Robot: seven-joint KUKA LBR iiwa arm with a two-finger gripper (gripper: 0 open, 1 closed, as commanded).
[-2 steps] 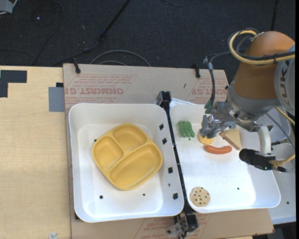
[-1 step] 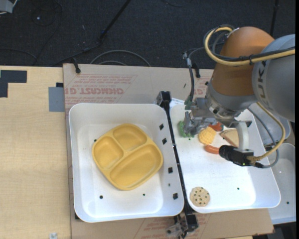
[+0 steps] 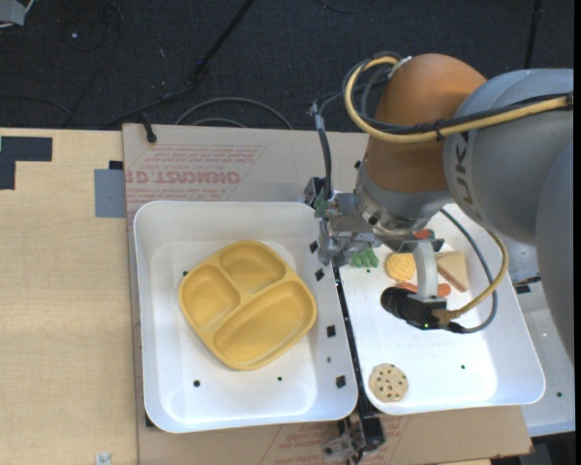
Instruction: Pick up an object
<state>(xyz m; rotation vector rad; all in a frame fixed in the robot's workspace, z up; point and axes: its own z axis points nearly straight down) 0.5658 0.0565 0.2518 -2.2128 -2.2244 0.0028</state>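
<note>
One chocolate-chip cookie by the right bin's near edge. One yellow divided plate mid left bin. Farther back, one green piece, one orange piece, one tan wedge under the gripper; grip state impossible to tell.

We see the grey arm with its orange band covering the far part of the right white bin. It hides most of a small green item, an orange round piece and a tan wedge; we cannot identify them.
</note>
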